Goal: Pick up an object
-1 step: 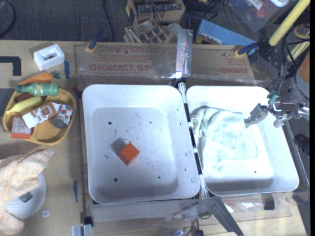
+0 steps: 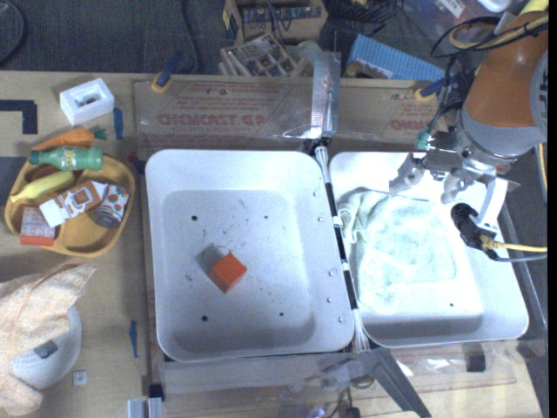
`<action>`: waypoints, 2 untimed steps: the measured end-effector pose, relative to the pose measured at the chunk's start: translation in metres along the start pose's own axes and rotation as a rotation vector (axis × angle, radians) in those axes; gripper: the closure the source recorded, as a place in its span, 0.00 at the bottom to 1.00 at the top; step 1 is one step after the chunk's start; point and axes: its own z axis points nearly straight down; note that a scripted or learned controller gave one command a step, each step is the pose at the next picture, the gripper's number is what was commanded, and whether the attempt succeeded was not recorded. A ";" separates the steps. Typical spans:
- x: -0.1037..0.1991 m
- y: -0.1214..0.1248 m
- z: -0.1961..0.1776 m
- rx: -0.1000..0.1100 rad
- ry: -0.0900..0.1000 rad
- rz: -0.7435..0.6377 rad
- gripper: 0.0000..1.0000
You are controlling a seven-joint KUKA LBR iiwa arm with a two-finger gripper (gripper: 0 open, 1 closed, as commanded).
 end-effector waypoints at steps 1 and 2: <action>-0.063 0.028 0.028 -0.002 -0.001 -0.113 0.00; -0.021 0.071 0.131 -0.005 -0.001 -0.331 0.00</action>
